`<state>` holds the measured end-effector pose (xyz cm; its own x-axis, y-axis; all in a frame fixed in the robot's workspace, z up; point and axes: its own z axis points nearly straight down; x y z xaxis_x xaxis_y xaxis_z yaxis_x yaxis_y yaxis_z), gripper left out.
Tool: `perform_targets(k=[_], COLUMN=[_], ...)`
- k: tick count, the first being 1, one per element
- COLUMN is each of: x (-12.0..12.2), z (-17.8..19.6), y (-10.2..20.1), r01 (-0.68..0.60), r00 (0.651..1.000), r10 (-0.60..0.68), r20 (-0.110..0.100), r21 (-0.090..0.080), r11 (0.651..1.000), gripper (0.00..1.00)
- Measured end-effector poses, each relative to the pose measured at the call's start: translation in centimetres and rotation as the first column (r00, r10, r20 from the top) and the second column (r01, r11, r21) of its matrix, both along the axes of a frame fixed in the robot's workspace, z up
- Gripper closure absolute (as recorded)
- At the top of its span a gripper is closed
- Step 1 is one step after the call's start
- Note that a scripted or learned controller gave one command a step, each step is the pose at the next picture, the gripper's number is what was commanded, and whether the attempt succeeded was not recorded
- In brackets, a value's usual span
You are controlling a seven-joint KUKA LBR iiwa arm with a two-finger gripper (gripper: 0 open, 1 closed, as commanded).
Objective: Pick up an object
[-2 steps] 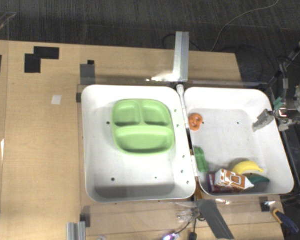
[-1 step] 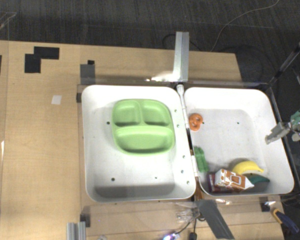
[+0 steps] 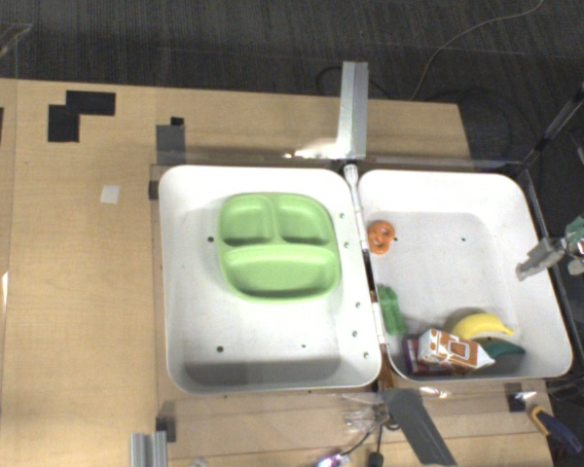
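Observation:
In the right bin (image 3: pixel 467 197) several objects lie along the left wall and front. A small orange object (image 3: pixel 380 234) rests against the left wall. A green object (image 3: pixel 388 310) lies further forward, beside the divider. In the front corner, a yellow banana (image 3: pixel 482 326) rests over a dark green item (image 3: pixel 509 351), with a brown and white carton (image 3: pixel 449 351) next to it. My gripper (image 3: pixel 543 260) hangs at the right rim of this bin, well apart from all of them and with nothing seen in it.
The left bin (image 3: pixel 190 290) holds a green divided plate (image 3: pixel 276 244). A metal post (image 3: pixel 354 110) stands behind the divider between the bins. Wooden bench top extends to the left, and cables run at the right edge.

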<state>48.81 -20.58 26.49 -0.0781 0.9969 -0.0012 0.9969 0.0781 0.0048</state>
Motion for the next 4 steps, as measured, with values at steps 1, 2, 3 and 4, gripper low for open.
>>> perform_targets(k=[1,2,3,4], x=[0.0,0.0,0.0,0.0], z=[0.0,0.0,0.0,0.0], y=[0.0,0.0,0.0,0.0], r01=[0.0,0.0,0.0,0.0], r00=[1.0,1.0,1.0,1.0], r10=[0.0,0.0,0.0,0.0], r20=[0.0,0.0,0.0,0.0], r21=[0.0,0.0,0.0,0.0], r11=[1.0,1.0,1.0,1.0], gripper=[0.0,0.0,0.0,0.0])
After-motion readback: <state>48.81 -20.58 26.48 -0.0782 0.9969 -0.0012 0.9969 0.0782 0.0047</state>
